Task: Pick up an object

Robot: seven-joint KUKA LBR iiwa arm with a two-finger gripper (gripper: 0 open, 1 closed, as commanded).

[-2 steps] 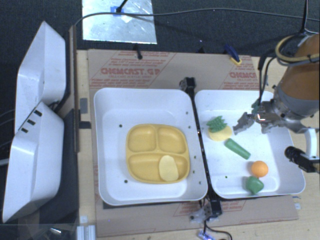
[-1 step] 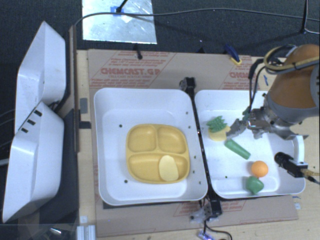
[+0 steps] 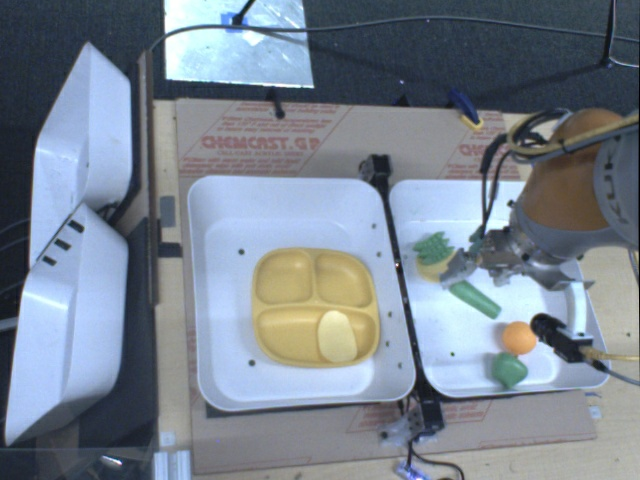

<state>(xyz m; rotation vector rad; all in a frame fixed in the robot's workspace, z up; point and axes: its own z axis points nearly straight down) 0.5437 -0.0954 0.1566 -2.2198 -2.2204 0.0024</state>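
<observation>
While the bench (image 3: 330,123) fills most of the frame, we see two white bins on it side by side. In the left bin (image 3: 215,268) a yellow tray (image 3: 300,278) with three compartments lies a little below center, and a pale yellow oval (image 3: 337,336) rests in its lower compartment. The right bin (image 3: 430,353) takes the right-center of the frame. The arm (image 3: 575,183) comes in from the right edge, its orange band bulking over the bin's upper right part. The claw (image 3: 462,265) sits low over the bin's upper left part, and we cannot tell how far open it is or whether it has hold of anything. Just left of the claw lies a green brush (image 3: 432,248) with a yellowish underside. Just below the claw lies a green stick (image 3: 474,298), tilted down to the right. Lower right in that bin we find an orange ball (image 3: 518,338), and just below it a green lump (image 3: 508,370)
</observation>
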